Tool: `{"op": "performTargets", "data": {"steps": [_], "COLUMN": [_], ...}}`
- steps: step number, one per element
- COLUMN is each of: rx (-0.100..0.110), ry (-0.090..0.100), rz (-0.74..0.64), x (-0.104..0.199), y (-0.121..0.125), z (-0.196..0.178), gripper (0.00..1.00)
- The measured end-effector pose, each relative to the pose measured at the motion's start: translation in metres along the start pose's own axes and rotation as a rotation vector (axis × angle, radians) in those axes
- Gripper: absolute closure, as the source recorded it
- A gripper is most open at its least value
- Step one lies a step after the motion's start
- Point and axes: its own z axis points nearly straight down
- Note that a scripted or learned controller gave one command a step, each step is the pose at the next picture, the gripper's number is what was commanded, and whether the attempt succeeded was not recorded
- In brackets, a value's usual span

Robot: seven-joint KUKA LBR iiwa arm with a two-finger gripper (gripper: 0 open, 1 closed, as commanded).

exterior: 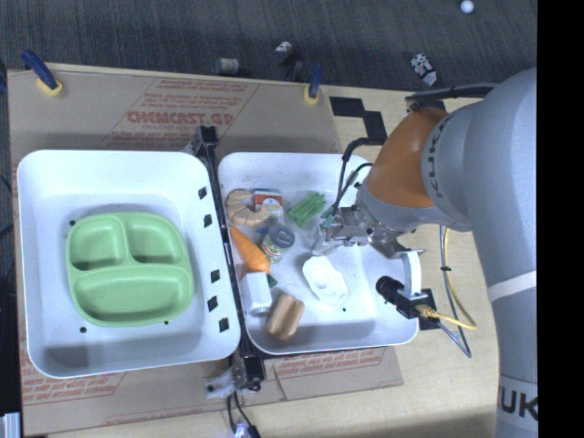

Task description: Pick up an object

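The right bin (365,328) holds several small objects: an orange carrot (249,249), a round pastry (246,207), a green packet (308,208), a small can (276,240), a white crumpled item (325,278) and a brown bread roll (286,316). My gripper (336,227) reaches into this bin from the right, low over its middle, just right of the green packet and above the white item. I see nothing held in it.
The left bin (46,336) holds a green compartment tray (130,265). A black divider (219,235) runs between the bins. Blue clamps (41,71) and small clutter sit along the bench's far edge. The arm's grey body (493,172) fills the right side.
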Motion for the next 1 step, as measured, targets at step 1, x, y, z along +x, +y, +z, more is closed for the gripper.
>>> {"op": "performTargets", "data": {"steps": [1], "rx": [-0.005], "ry": [0.0], "rz": [0.008], "x": [-0.0038], "y": [-0.0162], "z": [-0.108], "gripper": [1.0]}}
